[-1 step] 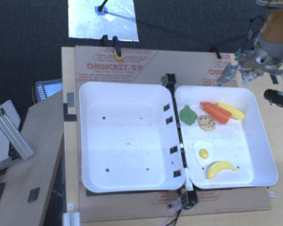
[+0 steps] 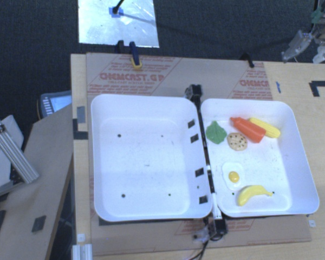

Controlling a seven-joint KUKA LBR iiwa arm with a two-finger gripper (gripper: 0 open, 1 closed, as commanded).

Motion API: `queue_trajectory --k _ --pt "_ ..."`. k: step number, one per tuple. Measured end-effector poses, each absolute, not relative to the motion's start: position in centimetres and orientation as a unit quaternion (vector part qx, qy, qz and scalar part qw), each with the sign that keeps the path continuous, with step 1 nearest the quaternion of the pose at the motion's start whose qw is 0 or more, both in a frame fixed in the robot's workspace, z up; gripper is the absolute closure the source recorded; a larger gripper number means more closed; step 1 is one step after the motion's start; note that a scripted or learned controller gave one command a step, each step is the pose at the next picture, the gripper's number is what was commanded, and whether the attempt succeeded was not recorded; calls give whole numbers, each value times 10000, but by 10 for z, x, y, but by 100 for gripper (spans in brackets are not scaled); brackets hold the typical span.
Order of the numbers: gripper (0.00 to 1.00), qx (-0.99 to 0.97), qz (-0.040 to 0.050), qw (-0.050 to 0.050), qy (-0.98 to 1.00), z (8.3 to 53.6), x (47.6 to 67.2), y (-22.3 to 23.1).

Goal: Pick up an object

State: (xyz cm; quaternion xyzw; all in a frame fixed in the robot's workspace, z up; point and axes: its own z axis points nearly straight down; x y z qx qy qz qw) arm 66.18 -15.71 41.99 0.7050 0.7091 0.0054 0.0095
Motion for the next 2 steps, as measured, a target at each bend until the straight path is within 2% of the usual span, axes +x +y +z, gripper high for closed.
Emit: queue_trajectory --k 1,2 --pt "100 7033 16 40 7109 420 662 -156" --pt "100 7044 12 7 7098 453 626 -98"
